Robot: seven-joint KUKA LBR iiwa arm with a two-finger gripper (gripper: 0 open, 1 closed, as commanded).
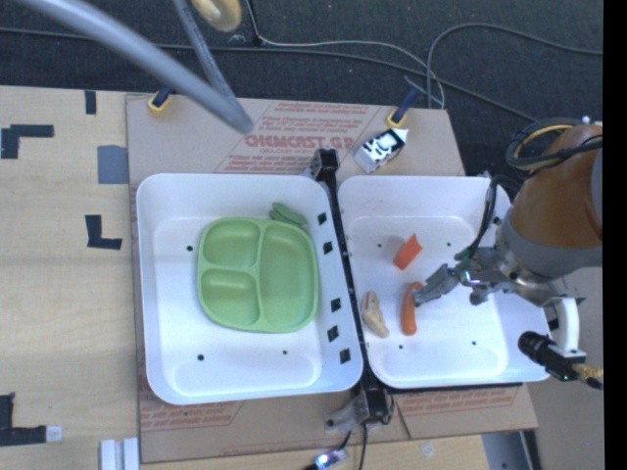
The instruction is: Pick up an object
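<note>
**Arm reached into the right bin beside the carrot-like piece**

Nearest the camera, the right bin (436, 372) held a pale, shell-like object (374, 314) by its left wall, with a long orange-red piece (409, 308) just beside it. The gripper (427, 291) hung low over that bin, its tip touching or nearly touching the upper end of the orange-red piece; whether the claw stood open or closed could not be told, and nothing was seen clamped in it. A little farther back lay a smaller orange block (408, 252), apart from the others. In the left bin (162, 360) sat a green divided tray (259, 273), a small green item (288, 213) touching its far edge. Beyond both bins, the cardboard sheet (294, 130) bore red printing.
</note>
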